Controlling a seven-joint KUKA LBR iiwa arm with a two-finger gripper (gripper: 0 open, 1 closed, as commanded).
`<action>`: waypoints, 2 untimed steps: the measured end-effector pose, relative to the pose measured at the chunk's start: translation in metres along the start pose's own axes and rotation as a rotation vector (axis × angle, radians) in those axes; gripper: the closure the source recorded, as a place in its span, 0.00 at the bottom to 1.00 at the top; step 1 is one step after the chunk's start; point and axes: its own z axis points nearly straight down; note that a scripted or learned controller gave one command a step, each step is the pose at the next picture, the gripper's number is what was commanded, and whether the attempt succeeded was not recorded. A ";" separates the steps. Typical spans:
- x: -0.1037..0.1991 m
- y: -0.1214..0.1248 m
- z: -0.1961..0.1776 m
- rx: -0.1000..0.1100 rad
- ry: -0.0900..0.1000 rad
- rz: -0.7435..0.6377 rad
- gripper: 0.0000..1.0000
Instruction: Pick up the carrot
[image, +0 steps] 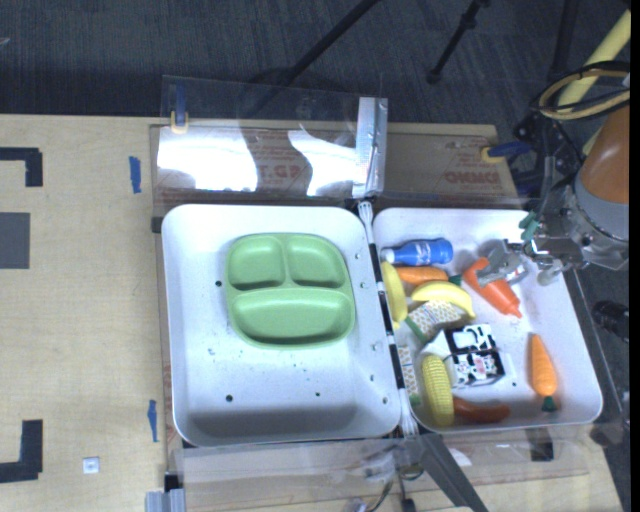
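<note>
**Orange carrot under the gripper: the reach is made, the grasp is unproven**

Orange shows in several places in the right bin, so the target needs sorting out first. One carrot lies in the far right part of that bin, just below and beside the gripper. A second carrot lies well apart from it, near the bin's right wall, its dark stem end pointing to the near side. A third orange piece lies further left, next to a blue bottle.

The step in hand looks like the approach or the closing on the far carrot. The gripper hangs right over its upper end, and whether its tips are spread or pressed together cannot be told from this slant; nothing confirms a hold.

The next move, by this judgement, calls for a firm pinch across the carrot's thick part and a straight lift, clear of the banana and the other toys just to its left. The left bin holds a green divided plate and plays no part.
</note>
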 end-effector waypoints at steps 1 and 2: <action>-0.054 -0.044 0.040 -0.001 0.000 -0.143 0.00; -0.091 -0.059 0.112 0.000 0.000 -0.286 0.00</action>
